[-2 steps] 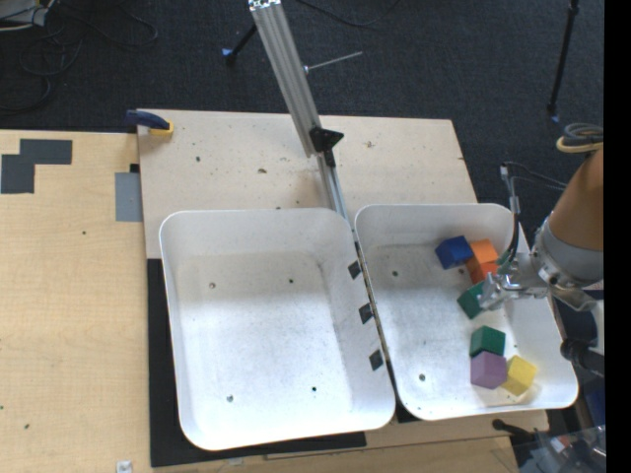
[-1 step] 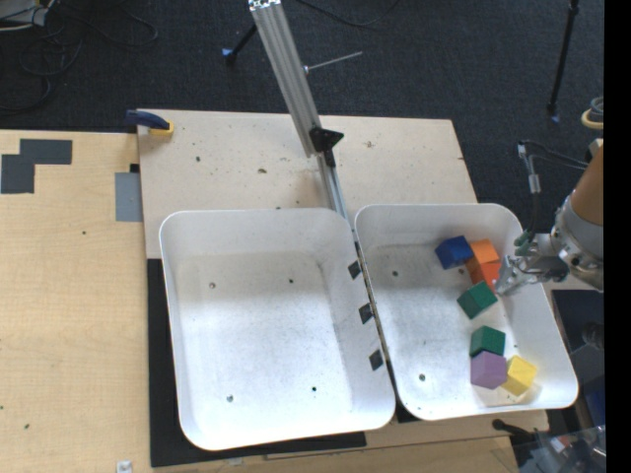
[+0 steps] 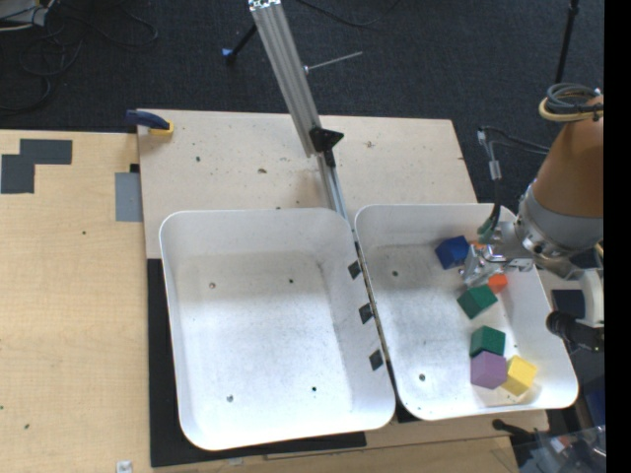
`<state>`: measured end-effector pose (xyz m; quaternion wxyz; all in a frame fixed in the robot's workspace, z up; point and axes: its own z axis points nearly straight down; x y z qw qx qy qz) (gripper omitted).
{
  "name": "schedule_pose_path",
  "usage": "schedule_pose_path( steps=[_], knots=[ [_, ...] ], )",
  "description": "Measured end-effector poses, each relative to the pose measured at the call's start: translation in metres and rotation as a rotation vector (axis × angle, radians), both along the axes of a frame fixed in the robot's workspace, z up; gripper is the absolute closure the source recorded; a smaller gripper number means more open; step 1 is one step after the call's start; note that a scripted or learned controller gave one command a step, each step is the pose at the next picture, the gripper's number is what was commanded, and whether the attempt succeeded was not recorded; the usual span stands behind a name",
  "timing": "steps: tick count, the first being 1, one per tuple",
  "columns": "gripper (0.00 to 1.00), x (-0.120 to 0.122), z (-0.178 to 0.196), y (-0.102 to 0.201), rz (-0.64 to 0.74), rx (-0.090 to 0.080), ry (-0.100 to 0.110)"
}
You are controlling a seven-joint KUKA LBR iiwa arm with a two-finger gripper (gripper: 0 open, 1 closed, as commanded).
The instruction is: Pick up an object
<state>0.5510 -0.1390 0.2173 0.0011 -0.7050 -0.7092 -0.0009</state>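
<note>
The right bin [image 3: 414,402] holds several small blocks. A blue block [image 3: 452,252] lies near its back. A green block [image 3: 477,301] sits mid-bin with a small orange piece [image 3: 498,283] just behind it. Nearer the front are a second green block [image 3: 487,341], a purple block [image 3: 487,370] and a yellow block [image 3: 522,374], close together. My gripper [image 3: 484,260] reaches in from the right and hangs low between the blue block and the first green block, right beside the orange piece. No block is seen lifted.
The left bin [image 3: 187,254] stands beside the right one, with black clips along the shared rim. A slanted aluminium bar [image 3: 296,97] rises behind the bins. A blue-and-yellow clamp [image 3: 150,122] sits at the board's back left corner.
</note>
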Motion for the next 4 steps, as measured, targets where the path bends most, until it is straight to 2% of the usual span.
schedule_pose_path(
  steps=[2,4],
  knots=[
    [1.0,0.035,0.014,0.116,-0.001,0.0,0.001],
    [1.0,0.058,0.025,0.213,-0.001,-0.001,0.001]
  ],
)
